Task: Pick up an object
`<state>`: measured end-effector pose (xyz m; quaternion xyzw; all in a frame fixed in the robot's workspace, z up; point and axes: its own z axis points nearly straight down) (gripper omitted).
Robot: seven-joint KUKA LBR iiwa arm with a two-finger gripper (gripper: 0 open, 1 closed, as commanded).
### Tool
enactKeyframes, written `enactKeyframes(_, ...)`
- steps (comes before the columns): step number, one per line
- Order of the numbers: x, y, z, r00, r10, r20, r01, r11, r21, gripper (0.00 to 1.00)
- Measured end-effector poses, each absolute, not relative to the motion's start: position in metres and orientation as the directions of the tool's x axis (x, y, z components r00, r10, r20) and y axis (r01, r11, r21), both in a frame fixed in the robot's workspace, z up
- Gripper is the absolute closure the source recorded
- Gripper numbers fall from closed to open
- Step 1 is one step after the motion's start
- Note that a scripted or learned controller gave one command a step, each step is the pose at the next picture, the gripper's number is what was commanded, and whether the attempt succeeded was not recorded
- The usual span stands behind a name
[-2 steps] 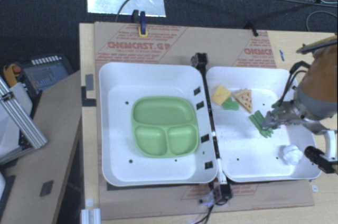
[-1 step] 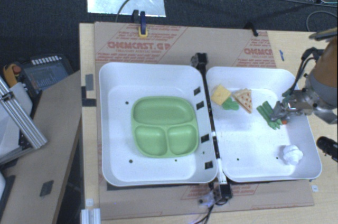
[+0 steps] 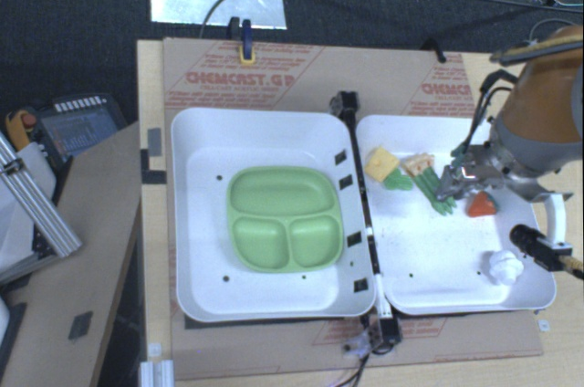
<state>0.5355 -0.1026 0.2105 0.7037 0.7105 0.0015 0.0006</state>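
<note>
Two shallow white bins are set side by side on the counter [image 3: 301,70], so that items can be drawn from one and dropped into the other. The left bin [image 3: 196,193] carries a green divided plate [image 3: 283,218], placed near its middle. The loose objects are gathered in the right bin [image 3: 429,276]: a yellow block [image 3: 381,163] and a pale tan piece [image 3: 419,164] lie just beside each other near the dividing wall, a green leafy toy [image 3: 429,189] stretches from them toward the gripper, a red piece [image 3: 481,206] sits close to the arm, and a small white object [image 3: 501,266] rests near the front right corner. The gripper [image 3: 450,186] is lowered over the far end of the green leafy toy, apparently chosen as the likeliest target because it lies directly beneath. Whether the gripper is apart or closed cannot be told, and no object can be seen held.
</note>
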Motion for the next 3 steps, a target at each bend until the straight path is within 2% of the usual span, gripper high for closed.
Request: enactKeyframes(3,0.605,0.054,0.241,-0.01,1.0,0.002,1.0,0.01,0.004,1.0)
